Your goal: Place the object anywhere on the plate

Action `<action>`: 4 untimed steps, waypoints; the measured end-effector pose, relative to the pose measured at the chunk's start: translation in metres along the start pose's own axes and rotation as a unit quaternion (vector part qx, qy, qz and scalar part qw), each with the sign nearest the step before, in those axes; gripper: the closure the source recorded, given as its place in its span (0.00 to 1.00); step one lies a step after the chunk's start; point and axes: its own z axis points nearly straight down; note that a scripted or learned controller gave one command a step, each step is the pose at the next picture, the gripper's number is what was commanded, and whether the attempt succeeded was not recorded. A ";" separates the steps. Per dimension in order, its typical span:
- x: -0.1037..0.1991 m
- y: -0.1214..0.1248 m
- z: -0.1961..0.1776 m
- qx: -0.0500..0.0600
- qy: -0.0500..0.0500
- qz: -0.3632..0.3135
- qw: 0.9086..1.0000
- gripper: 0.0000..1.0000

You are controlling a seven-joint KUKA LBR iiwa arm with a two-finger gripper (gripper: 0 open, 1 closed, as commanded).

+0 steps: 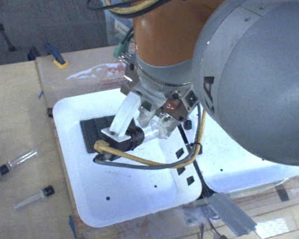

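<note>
Two shallow white plastic bins (128, 196) stand on the wooden surface (4, 100). One flat black rectangular object (96, 132) lies in the left one. Three black-capped clear plastic vials (21, 159) can be counted; the clear tubes at the left edge are too blurred to count.

black flat slab (96, 132) | lying flat | upper-left part of left bin (123, 197) | right edge hidden

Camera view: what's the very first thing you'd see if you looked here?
The huge grey arm with its orange band fills the upper right. Its gripper hangs over the left white bin, close to a flat black rectangle lying there. Little clear tubes with black caps lie scattered on the bench at the left.
</note>
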 end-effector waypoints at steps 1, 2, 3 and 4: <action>-0.001 0.000 0.165 0.002 -0.002 -0.101 0.995 1.00; 0.008 0.006 -0.028 0.000 0.000 -0.257 0.966 1.00; 0.000 0.000 0.116 0.001 -0.001 -0.327 0.945 1.00; 0.063 0.048 -0.021 0.000 0.000 -0.438 0.899 1.00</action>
